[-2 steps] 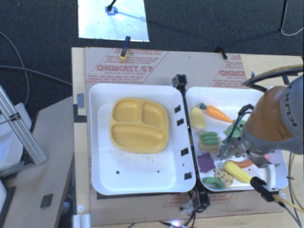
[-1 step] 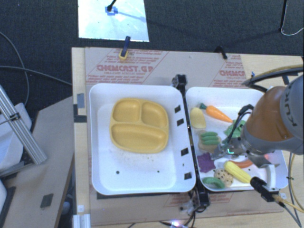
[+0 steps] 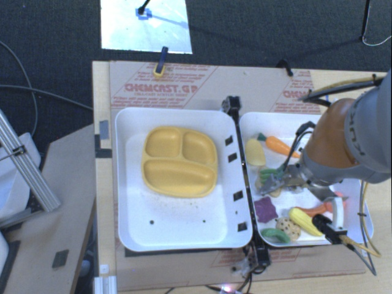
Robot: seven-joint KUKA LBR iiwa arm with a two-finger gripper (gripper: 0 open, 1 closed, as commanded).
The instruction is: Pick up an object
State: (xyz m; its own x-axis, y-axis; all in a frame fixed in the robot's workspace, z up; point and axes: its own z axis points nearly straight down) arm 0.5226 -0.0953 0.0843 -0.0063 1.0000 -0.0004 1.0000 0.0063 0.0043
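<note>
Two bins: smooth glossy white plastic | divided plate: matt yellow plastic | bench: matt wood-look board | floor: dark rough carpet

A yellow divided tray lies in the left white bin.

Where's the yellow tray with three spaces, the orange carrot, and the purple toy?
Yellow three-compartment plastic tray (image 3: 179, 162), camera view: on its long lower compartment.
Orange toy carrot (image 3: 278, 144), camera view: middle of its body.
Purple toy piece (image 3: 266, 209), camera view: its centre.
</note>
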